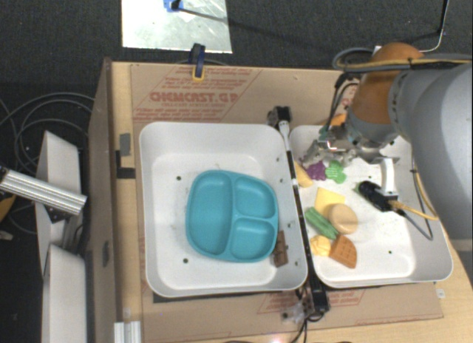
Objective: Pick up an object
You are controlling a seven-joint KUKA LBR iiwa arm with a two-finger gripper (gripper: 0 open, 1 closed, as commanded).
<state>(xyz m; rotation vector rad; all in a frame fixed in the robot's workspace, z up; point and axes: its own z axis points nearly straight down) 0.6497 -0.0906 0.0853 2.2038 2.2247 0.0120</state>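
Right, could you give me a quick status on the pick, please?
Gripper low over right bin, by purple toy and green toy. Nothing seen held. Blue divided plate in left bin.

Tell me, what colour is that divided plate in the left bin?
The divided plate is turquoise blue, plain with no pattern, seen clearly in the camera view.

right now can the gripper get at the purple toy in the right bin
Probably yes. The gripper hangs right above the purple toy at the back left of the right bin. A green piece touches it, which may crowd the grasp.
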